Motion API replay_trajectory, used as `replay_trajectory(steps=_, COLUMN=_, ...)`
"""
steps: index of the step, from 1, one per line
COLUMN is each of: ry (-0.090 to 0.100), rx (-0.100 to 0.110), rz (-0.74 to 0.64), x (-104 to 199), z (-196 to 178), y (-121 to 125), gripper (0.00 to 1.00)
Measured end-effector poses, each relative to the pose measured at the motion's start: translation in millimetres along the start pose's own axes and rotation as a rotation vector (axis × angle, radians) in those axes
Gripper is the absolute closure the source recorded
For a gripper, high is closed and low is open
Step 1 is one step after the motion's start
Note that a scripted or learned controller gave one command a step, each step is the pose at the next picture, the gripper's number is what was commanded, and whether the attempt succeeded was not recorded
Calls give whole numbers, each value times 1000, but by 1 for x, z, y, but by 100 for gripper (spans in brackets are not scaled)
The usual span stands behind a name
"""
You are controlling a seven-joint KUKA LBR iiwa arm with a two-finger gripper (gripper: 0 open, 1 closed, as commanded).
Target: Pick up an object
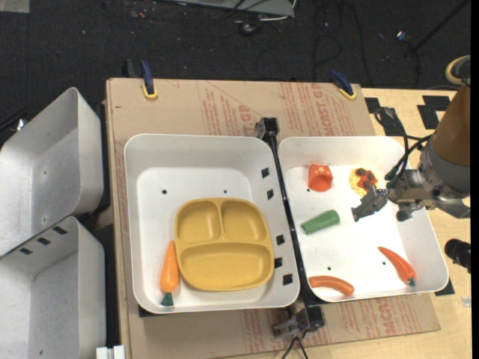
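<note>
The arm (449, 152) reached in from three o'clock over the right bin (419, 223), its gripper (372, 202) hanging above the bin's upper middle. Whether the claw was open or closed could not be told; nothing could be seen between its tips.

Inside the right bin, a red cup (320, 177) lay at about eleven o'clock, and a small yellow and red toy (364, 178) sat just at twelve o'clock of the gripper, near it. A green cucumber (320, 221) lay at nine o'clock of the gripper, well inside the bin's left half. A red chili pepper (397, 263) rested toward five o'clock, near the bin's right wall, and a sausage (331, 283) lay at six o'clock along the front edge.

In the left bin (150, 200), a yellow divided plate (223, 244) sat at the centre, with a carrot (170, 271) just beside it at eight o'clock.

Both bins stood on a cardboard sheet (217, 103).
</note>
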State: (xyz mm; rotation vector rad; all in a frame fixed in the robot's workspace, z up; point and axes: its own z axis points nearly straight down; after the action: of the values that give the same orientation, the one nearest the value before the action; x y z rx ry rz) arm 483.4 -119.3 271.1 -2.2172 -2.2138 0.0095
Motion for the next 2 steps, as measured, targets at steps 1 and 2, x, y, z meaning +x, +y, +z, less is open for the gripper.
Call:
replay_trajectory(steps=1, ry=-2, rx=-10, rz=-3, x=0, z=-5, y=2, gripper=0)
replay_trajectory(steps=2, ry=-1, rx=-6, rz=1, x=-7, z=45, y=8, gripper=0)
